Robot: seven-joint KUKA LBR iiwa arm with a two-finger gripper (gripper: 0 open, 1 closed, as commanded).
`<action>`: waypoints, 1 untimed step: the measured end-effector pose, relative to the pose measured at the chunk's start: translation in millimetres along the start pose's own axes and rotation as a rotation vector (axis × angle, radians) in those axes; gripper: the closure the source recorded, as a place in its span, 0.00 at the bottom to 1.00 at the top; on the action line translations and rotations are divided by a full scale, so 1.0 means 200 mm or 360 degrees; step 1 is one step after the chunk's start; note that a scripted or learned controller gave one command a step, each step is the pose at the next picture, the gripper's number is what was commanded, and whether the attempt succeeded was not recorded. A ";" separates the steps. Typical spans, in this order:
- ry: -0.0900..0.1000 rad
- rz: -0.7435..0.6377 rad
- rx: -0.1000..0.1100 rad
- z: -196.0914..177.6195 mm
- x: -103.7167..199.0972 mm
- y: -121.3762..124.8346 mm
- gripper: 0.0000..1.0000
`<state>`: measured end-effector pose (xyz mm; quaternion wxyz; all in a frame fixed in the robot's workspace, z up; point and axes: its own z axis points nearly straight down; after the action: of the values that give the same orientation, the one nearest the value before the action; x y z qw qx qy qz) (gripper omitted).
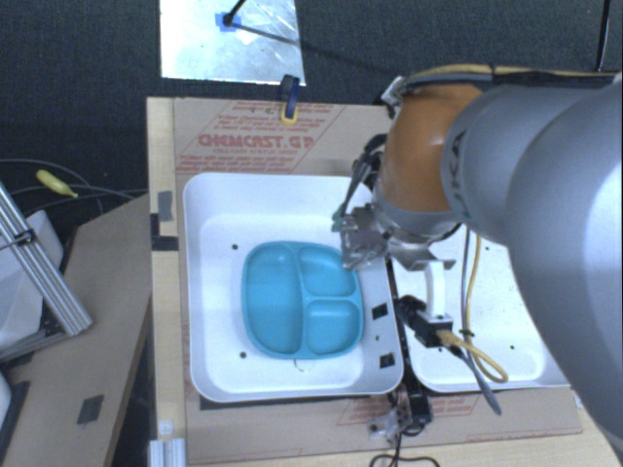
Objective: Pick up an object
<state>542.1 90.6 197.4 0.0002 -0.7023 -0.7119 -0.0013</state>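
Note:
A light blue divided plate point(297, 300) with three compartments lies flat in the middle of the left white bin point(209, 261). My gripper point(355, 246) hangs at the plate's upper right edge, close to the wall between the two bins. It looks to be just above or touching the plate's rim; I cannot tell which. The grey arm with its orange band point(428, 154) reaches in from the right and hides much of the right bin.
The right white bin point(516, 358) shows below the arm, with a yellow cable point(477, 353) looping over it. Cardboard point(253, 139) lies under both bins. A shiny sheet point(229, 27) sits at the back. An aluminium frame point(39, 270) stands at the left.

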 end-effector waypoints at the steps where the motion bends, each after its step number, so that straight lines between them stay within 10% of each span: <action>1: -0.0001 0.0010 0.0010 0.15 0.18 -0.29 1.00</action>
<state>483.5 126.7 167.6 0.0024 -0.7045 -0.7097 0.0012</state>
